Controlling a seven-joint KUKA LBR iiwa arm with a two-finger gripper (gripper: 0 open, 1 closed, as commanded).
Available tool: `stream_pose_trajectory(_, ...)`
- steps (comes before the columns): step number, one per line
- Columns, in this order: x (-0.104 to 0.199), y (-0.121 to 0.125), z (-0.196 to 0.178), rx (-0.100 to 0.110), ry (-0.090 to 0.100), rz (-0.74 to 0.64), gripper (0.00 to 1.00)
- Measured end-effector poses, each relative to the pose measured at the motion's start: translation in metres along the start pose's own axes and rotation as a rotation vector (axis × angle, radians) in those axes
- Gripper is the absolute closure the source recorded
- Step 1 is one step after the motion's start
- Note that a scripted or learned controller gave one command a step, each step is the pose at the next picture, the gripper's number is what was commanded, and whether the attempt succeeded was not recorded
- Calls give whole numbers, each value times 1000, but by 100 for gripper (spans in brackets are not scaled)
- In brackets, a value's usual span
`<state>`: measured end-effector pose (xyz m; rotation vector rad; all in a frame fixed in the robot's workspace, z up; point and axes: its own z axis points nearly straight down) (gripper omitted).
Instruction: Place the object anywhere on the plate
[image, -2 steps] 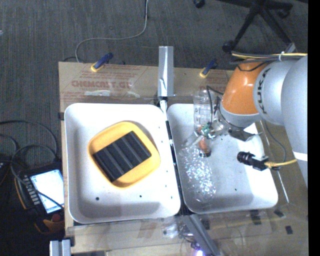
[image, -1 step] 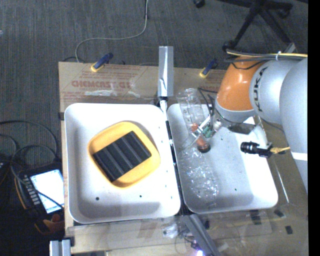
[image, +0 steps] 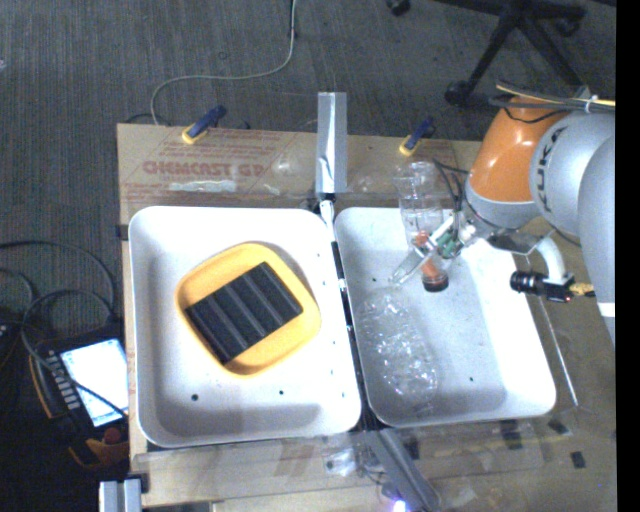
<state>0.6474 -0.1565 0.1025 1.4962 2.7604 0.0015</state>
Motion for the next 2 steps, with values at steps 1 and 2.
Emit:
stream_pose_trajectory(1,49,14,-2,2,3,92,100)
stream_pose_trajectory(2,54,7,12,-4,-9,-16,100)
